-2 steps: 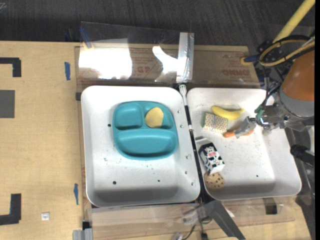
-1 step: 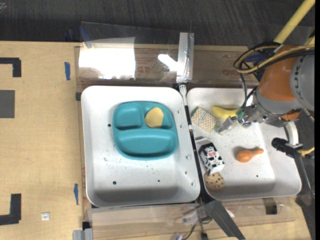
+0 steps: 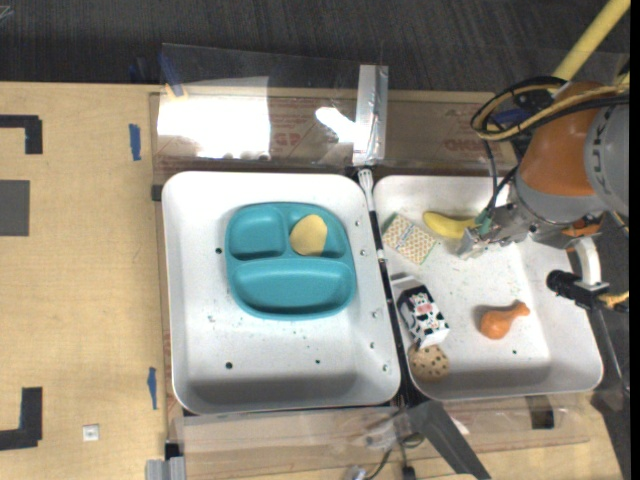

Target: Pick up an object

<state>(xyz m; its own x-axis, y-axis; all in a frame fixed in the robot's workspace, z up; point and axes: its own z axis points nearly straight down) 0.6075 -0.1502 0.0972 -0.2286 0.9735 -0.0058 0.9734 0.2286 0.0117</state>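
The right bin (image 3: 560, 368) holds a yellow banana (image 3: 445, 225) at its back, a patterned square packet (image 3: 409, 239) beside it, a black-and-white cow toy (image 3: 424, 313), a speckled cookie (image 3: 430, 363) and an orange drumstick-shaped toy (image 3: 501, 319). My gripper (image 3: 478, 238) hangs low at the back of this bin, just right of the banana's end, close to it or touching. The arm's orange band (image 3: 560, 163) sits above and right of it.
In the left bin (image 3: 200, 368) lies a teal divided tray (image 3: 290, 283) with a yellow lemon-like object (image 3: 309, 234) in its upper right compartment. A clear plastic panel (image 3: 270, 118) stands behind the bins. Cables (image 3: 515, 108) loop near the arm at the upper right.
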